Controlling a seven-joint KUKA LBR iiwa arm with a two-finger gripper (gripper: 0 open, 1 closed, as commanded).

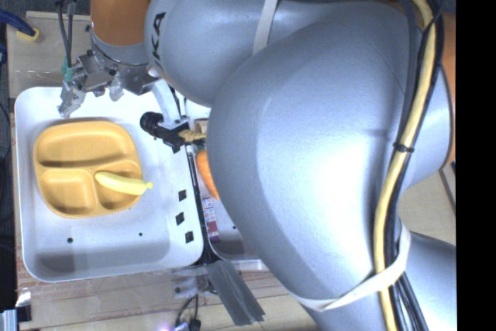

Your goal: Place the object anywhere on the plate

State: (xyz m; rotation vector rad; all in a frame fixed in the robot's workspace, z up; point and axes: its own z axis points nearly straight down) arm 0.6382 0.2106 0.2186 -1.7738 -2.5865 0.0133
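Observation:
A yellow divided plate lies in the left white bin. A yellow banana-shaped object rests on the plate, across the ridge between its lower right compartments. My gripper hangs just above the plate's far edge, near the bin's back wall. Its fingers stand apart and open, with nothing between them.
The arm's big grey links cover most of the right bin. An orange object peeks out at that bin's left edge, mostly hidden by the arm. The left bin's front floor lies below the plate.

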